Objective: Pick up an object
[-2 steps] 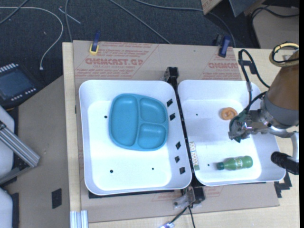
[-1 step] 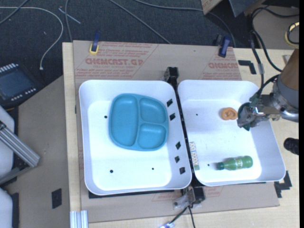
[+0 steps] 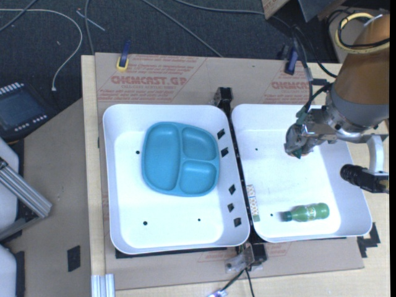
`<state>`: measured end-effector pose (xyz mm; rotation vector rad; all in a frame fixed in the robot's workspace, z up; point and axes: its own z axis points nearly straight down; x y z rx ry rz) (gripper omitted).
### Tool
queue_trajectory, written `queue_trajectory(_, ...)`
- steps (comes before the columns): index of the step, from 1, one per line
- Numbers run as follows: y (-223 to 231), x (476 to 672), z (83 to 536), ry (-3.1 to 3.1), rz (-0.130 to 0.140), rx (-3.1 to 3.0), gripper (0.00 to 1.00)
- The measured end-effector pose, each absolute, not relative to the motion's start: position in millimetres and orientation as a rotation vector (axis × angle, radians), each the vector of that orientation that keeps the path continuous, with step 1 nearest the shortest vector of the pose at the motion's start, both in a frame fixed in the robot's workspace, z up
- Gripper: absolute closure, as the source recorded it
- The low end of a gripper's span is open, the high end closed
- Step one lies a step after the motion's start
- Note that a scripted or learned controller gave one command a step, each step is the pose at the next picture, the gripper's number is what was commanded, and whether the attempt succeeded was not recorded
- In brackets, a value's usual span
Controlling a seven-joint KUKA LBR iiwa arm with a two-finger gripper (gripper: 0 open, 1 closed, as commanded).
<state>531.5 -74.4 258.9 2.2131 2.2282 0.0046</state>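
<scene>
One green bottle [image 3: 304,213] well below end effector [image 3: 297,146], grip state unclear

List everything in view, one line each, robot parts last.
bins: 2, white, side by side on the bench
plate: 1, blue, three compartments, in the left bin
bottle: 1, green, lying on its side near the front of the right bin
clamps: 2, blue, on the bench's back edge
cables: several, white and dark, on the floor behind
arm: 1, grey with orange band, entering from the right
gripper: 1, grey, over the right bin's back half, away from the bottle
</scene>
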Motion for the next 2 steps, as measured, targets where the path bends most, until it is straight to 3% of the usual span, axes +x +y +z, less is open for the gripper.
queue_trajectory(2, 25.8, 575.6, 224.5, 2.228, 0.003, 2.216, 1.00)
